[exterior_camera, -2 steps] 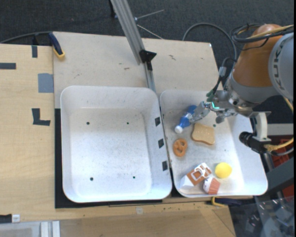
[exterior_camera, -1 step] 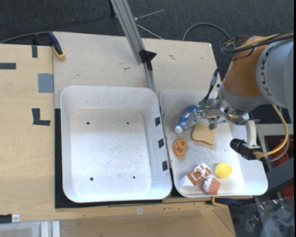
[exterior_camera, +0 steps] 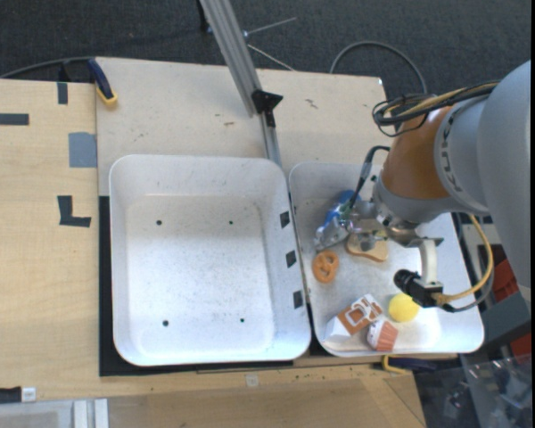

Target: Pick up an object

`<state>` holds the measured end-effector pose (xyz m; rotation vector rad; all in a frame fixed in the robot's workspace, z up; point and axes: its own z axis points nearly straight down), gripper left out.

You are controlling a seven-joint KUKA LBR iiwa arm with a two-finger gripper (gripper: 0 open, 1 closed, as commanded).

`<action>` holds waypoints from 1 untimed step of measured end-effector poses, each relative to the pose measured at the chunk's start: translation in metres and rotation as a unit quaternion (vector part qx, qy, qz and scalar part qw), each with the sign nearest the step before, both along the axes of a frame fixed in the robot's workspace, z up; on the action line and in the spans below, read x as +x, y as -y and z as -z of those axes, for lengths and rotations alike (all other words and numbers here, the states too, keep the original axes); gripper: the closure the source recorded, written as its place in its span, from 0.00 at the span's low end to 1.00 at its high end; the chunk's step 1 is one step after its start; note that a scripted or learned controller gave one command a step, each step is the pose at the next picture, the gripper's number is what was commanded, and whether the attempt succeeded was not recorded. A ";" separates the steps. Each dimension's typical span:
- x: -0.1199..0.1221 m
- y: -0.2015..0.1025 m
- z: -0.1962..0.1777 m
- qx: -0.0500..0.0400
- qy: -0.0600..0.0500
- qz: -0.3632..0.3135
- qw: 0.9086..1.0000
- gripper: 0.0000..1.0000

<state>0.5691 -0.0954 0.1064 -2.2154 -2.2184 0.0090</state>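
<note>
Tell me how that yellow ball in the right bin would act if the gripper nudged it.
The yellow ball looks round and smooth, so it would probably roll away if pushed. It lies near the carton, which might stop it on that side. It looks small, so it is likely light.

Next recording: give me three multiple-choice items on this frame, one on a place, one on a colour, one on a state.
1. Where do the objects lie?
A. left bin
B. right bin
C. bench top

2. What colour is the ball?
A. yellow
B. blue
C. green

3. Where is the arm's hand?
A. above the left bin
B. parked off the bench
C. low over the right bin

Answers:
1 B: the objects sit in the right bin.
2 A: the ball near the front edge is yellow.
3 C: the hand is low among the objects, beside the orange pretzel-like piece.
</note>
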 end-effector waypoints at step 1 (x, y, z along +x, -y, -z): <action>0.002 0.002 0.015 -0.003 0.007 0.000 1.000 0.00</action>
